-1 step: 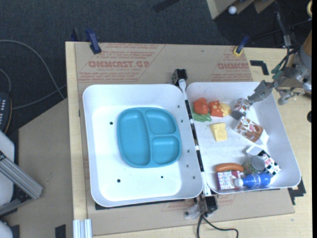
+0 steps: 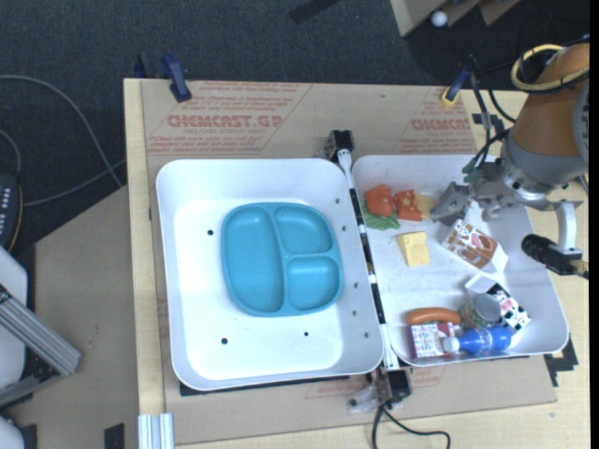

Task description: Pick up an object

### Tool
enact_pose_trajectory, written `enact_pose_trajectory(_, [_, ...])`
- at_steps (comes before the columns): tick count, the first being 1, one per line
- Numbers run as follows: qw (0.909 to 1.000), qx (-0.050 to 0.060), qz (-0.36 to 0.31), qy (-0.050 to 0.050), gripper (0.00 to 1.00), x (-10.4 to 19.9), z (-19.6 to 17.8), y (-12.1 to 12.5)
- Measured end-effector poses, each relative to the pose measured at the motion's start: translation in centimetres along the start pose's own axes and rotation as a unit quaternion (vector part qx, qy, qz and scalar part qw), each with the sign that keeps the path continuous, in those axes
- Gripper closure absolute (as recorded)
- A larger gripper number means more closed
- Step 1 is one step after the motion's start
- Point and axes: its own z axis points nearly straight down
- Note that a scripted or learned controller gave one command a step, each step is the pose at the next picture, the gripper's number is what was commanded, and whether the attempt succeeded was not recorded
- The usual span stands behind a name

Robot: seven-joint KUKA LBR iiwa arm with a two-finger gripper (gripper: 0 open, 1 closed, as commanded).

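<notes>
Toys (image 2: 440, 269) crowd right bin (image 2: 552, 297) (blue tray (image 2: 279, 256) in left bin (image 2: 187, 251)).

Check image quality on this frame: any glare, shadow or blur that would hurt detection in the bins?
Camera view: lighting is even and soft, with no hard glare on the white bins; the blue tray casts only a faint shadow. Focus is a little soft overall, so print on the small packets is unreadable. The gripper sits among clutter and its fingers blur into the items.

Grey arm (image 2: 535, 162), orange band (image 2: 552, 110)
</notes>
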Motion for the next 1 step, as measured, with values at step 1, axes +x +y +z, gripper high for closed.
enact_pose_trajectory(1, [1.0, -0.001, -0.002, 0.003, 0.0, -5.11, 5.55, 2.2])
